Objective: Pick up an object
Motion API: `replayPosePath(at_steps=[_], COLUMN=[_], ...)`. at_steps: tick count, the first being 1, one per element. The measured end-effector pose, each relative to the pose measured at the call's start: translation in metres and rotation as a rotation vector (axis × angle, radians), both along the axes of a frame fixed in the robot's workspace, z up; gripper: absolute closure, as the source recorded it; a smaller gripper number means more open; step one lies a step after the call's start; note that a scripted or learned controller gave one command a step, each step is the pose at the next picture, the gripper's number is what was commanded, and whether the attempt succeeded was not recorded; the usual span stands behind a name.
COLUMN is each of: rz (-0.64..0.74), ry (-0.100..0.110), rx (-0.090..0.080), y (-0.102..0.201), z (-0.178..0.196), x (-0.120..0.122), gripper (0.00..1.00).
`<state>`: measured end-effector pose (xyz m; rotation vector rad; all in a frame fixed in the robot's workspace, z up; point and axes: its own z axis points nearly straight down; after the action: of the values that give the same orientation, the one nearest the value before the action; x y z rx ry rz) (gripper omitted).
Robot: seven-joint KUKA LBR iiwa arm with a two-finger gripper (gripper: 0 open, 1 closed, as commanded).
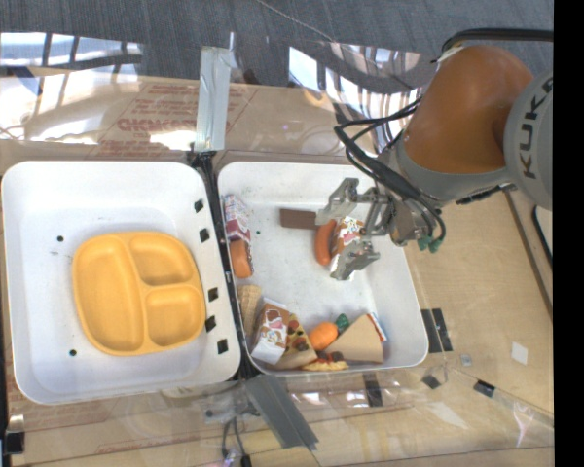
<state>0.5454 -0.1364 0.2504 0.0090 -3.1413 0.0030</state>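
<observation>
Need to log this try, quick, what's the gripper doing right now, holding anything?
Gripper: jaws around an orange sausage-shaped toy over the right bin; shut on it, as far as the view shows.

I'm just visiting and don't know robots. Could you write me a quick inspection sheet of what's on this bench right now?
Surface: two shallow white bins side by side, the left bin and the right bin, on a bench with brown cardboard behind them.
Job's things: toy food in the right bin: an orange sausage-like piece at the pincer, a brown bar, a carrot, a wedge-shaped piece, small printed packets.
Clutter: a yellow divided tray lies in the left bin.
Grippers: the pincer hangs low over the right bin, beside the sausage-like piece; a grasp cannot be judged.
Cables: black cables loop at the arm's wrist.
Surroundings: grey carpet beyond the bench.
</observation>
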Motion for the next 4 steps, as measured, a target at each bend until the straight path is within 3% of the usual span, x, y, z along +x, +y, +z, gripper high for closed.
replayPosePath(at_steps=[1,2,3,4], rz=[0.175,0.105,0.114,0.121], ry=[0.012,-0.002,-0.005,-0.008], rx=[0.007,0.002,0.001,0.001], y=[-0.032,-0.033,-0.031,-0.029], z=[-0.145,-0.156,-0.145,-0.135], x=[0.041,0.035,0.037,0.039], gripper=[0.0,0.0,1.0,1.0])
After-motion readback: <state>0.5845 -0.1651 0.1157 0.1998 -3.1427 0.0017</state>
